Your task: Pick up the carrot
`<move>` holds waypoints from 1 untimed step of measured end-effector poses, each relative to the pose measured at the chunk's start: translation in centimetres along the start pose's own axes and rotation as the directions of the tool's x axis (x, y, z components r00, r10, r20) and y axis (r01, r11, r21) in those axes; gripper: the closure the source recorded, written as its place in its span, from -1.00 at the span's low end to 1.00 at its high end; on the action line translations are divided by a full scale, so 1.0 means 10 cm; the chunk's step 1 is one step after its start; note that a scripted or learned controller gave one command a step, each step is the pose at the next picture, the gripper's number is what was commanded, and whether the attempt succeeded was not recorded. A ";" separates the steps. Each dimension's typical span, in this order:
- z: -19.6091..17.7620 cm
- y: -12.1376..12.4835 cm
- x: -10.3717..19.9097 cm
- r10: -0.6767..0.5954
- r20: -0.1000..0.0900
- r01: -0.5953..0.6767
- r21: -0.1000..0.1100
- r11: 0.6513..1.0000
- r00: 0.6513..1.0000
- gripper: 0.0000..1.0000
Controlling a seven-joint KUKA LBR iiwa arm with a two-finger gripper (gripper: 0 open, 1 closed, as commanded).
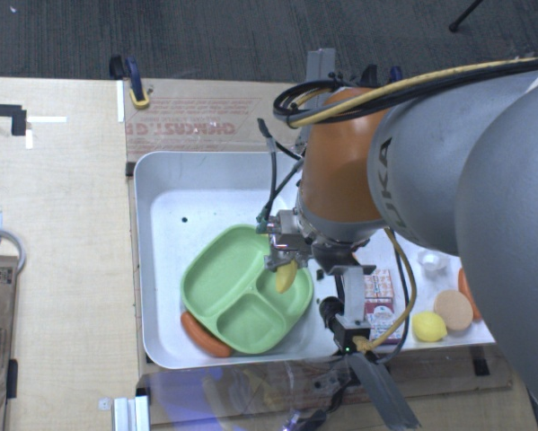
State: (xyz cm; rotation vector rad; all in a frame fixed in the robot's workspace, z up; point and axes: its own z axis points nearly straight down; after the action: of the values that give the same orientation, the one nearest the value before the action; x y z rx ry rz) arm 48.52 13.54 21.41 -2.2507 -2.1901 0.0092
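Divided plate (242,299) sits in the left bin (161,241); carrot (204,335) touches its 7 o'clock edge, lemon (429,327) way off at 3.

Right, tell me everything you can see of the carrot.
The carrot is an orange, smooth, plastic-looking piece with rounded ends. It lies flat on the floor of the white bin, near the front wall, angled slightly. Its upper side is tucked under the rim of the green divided plate, which hides part of it. The gripper sits apart from it, over the plate.
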 end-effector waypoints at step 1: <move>-0.44 -0.06 -0.70 -0.042 -0.001 0.042 -0.002 0.999 0.999 1.00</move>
State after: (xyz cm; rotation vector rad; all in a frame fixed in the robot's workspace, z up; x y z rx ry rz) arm 47.79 6.55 25.79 -2.2052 -2.2369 0.0063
